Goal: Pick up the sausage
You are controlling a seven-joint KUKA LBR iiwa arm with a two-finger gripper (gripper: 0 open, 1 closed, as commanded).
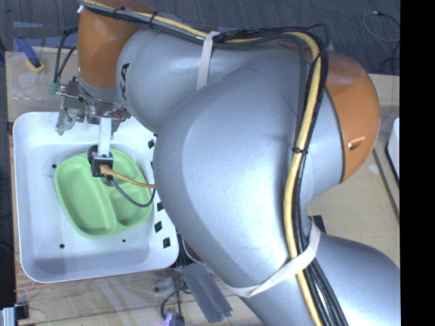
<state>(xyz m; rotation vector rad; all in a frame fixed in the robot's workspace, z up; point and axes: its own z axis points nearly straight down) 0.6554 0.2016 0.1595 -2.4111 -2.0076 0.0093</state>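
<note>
Mostly, the grey arm [258,182] takes up the camera view, its bulk spreading from the right edge across the middle and covering the bench on that side. Its orange band [102,39] sits at the upper left, and below it the gripper [68,117] hangs over the far left corner of the left bin [30,250], close to the rim there. Whether the gripper is open or closed cannot be told from this angle. Where the sausage lies cannot be told either.

In the bin a pale green dish [88,202] with two long compartments lies flat, its divider running from the far side toward the near side. The dish's far end reaches up under the wrist, and its right edge comes close to the bin's right wall, where the arm overhangs the rim. Bare white floor runs as a strip between the dish and the left wall, and a wider strip lies between the dish and the near wall, so the open room is on the left and near sides. A few small dark dots [61,245] mark that floor, and a row of small black squares [162,226] follows the right rim. The wooden bench top [88,297] shows past the near rim. Beyond the far left corner a blue and yellow item [28,54] lies on the bench, apart from the gripper
</note>
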